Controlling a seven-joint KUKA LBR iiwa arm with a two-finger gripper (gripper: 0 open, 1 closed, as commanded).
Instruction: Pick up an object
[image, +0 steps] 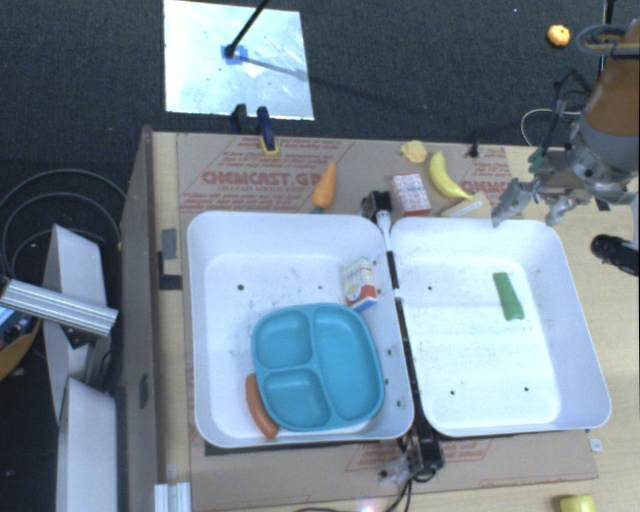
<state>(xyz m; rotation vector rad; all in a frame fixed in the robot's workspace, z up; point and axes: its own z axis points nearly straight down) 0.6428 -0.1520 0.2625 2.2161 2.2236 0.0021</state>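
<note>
A green block lies in the right bin, towards its far right side. The left bin holds a blue divided plate, an orange sausage by the plate's near-left corner, and a small white and red packet near the far right wall. My gripper hangs over the right bin's far rim, up and right of the green block. Its two fingers are spread apart with nothing between them.
On the bench behind the bins lie a banana, a carrot, a small patterned box and a pale yellow piece. A black clamp sits where the bins meet. The arm's cables loop at the upper right.
</note>
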